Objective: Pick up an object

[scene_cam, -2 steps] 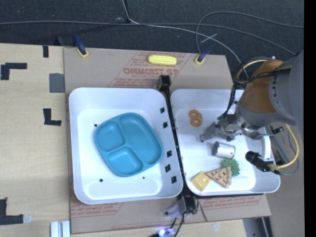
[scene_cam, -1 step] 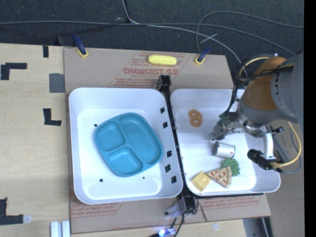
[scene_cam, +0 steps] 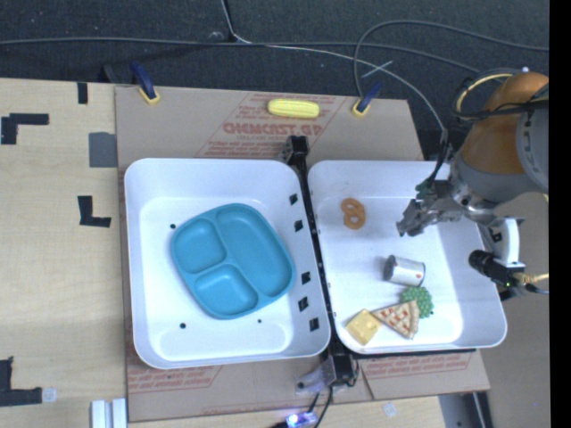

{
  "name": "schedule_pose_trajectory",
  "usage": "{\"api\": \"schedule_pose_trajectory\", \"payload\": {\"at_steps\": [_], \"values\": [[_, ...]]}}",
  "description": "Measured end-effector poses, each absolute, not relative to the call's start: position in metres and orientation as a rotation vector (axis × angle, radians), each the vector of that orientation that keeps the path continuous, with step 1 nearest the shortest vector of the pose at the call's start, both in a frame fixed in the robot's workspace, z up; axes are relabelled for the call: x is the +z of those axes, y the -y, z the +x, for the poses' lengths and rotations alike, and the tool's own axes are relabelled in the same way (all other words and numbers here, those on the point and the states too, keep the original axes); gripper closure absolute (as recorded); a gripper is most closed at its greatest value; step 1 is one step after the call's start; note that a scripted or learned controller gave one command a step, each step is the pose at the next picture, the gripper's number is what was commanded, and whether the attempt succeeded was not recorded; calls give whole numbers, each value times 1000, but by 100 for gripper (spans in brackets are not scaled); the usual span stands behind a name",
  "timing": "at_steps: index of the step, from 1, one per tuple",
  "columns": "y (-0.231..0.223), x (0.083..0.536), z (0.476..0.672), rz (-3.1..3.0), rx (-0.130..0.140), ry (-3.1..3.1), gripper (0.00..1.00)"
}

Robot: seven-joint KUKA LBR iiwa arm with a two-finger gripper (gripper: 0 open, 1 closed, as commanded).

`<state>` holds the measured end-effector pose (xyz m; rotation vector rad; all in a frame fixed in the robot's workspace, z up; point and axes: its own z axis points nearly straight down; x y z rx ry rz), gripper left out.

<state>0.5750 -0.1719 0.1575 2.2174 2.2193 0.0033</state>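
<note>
Brown cardboard covers your tabletop (scene_cam: 53,266) beneath 2 shallow white bins, with a yellow banana-shaped toy (scene_cam: 293,108) lying on the cardboard behind them. Your left bin (scene_cam: 147,239) holds a blue 3-compartment plastic tray (scene_cam: 232,259). Your right bin (scene_cam: 473,324) holds a small brown pretzel-shaped ring (scene_cam: 353,213), a short grey metal cylinder (scene_cam: 404,269) lying on its side, a green broccoli-like piece (scene_cam: 420,300), a toy pizza slice (scene_cam: 398,317) and a yellow cheese-like wedge (scene_cam: 362,326). Your tool (scene_cam: 412,220) hangs over the right bin's upper right part, holding nothing that you can see; whether its tips are apart or together cannot be told from this view. The cylinder lies nearest, just below the tool toward the near edge, its long axis running roughly left to right, so it looks the likeliest target.
</note>
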Motion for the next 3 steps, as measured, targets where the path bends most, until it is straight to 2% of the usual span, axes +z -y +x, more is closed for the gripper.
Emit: {"api": "schedule_pose_trajectory", "payload": {"at_steps": [2, 3], "values": [[167, 260, 585, 2215, 4, -2221, 100], [114, 244, 581, 2217, -2, -2229, 100]]}}
